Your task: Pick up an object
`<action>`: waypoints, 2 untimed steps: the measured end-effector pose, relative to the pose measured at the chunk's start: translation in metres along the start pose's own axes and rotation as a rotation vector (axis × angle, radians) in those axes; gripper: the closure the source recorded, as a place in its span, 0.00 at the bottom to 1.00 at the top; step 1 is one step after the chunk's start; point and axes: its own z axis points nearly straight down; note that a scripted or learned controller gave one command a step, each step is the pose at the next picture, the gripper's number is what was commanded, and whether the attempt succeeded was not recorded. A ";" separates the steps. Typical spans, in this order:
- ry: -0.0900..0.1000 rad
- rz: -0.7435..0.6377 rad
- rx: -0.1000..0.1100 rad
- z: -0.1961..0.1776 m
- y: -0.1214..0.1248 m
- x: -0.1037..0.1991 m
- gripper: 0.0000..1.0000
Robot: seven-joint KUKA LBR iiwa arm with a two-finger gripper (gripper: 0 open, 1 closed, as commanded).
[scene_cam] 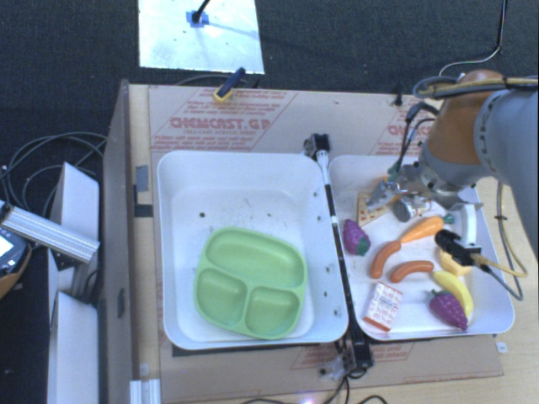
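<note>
The arm [505,129] is a thick, rounded tube of smooth grey, with a broad orange band [450,133] above the wrist. Thin black and pale cables loop over the orange part. The pincer [402,194] is a small cluster of grey metal parts with dark fittings.

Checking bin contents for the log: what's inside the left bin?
The left bin holds a green divided tray, lying flat toward its front, and a few dark specks on the bare floor behind it. Nothing sits in the tray's compartments. Whatever is under the tray is covered.
</note>
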 end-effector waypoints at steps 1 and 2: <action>0.000 0.001 -0.004 0.003 -0.008 0.007 0.00; -0.008 0.011 0.013 0.019 -0.121 0.027 0.00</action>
